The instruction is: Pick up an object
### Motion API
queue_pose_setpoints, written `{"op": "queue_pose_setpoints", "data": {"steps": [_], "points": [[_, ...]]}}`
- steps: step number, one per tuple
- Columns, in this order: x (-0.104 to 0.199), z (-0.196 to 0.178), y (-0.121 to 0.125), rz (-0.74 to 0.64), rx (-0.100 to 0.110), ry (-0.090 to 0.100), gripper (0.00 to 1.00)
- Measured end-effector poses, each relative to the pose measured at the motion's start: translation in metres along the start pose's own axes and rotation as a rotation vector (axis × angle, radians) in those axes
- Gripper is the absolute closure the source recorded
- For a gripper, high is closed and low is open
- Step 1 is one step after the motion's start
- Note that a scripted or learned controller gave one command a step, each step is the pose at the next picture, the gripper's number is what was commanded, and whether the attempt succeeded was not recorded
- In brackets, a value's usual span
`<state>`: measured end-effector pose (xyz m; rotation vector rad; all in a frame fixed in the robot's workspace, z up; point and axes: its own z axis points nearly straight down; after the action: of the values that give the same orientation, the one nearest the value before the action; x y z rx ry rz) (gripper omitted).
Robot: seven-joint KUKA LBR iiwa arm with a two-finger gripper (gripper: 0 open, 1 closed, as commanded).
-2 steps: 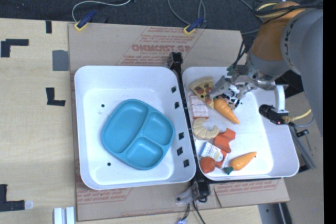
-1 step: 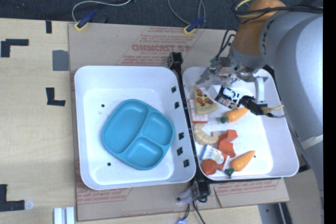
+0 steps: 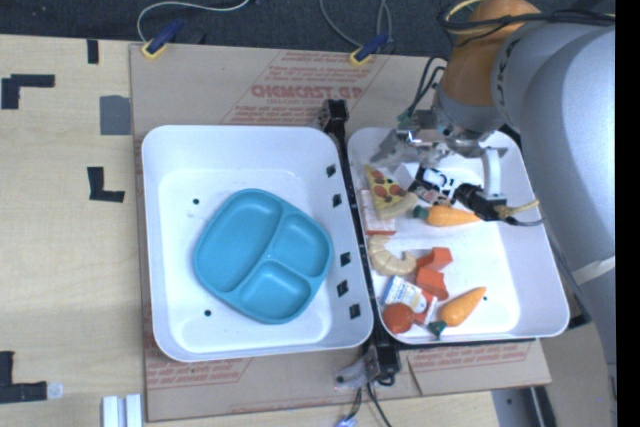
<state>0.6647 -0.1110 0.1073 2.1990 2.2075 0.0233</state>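
Right white plastic bin (image 3: 535, 300), near end: glossy orange toy carrot (image 3: 462, 305), red tomato (image 3: 399, 318), red block (image 3: 434, 269). Mid: second orange carrot (image 3: 450, 215), long axis across the bin, just front-left of the two-finger gripper (image 3: 445, 177). Jaw state: cannot tell. Left bin (image 3: 170, 215): blue divided plastic plate (image 3: 262, 255).

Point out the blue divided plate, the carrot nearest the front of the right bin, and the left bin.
blue divided plate (image 3: 262, 256), camera view, on its central ridge.
carrot (image 3: 461, 305), camera view, on its orange body.
left bin (image 3: 240, 143), camera view, on its bare far floor.
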Motion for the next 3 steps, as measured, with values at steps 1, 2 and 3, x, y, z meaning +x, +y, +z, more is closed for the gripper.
{"op": "queue_pose_setpoints", "data": {"steps": [1,2,3], "points": [[-0.0315,0.0015,-0.0221,0.004,-0.001,-0.01,0.0],[-0.0311,0.0016,-0.0281,0.003,0.001,-0.007,0.0],[-0.029,0.0019,-0.0306,0.002,-0.004,-0.008,0.0]]}}
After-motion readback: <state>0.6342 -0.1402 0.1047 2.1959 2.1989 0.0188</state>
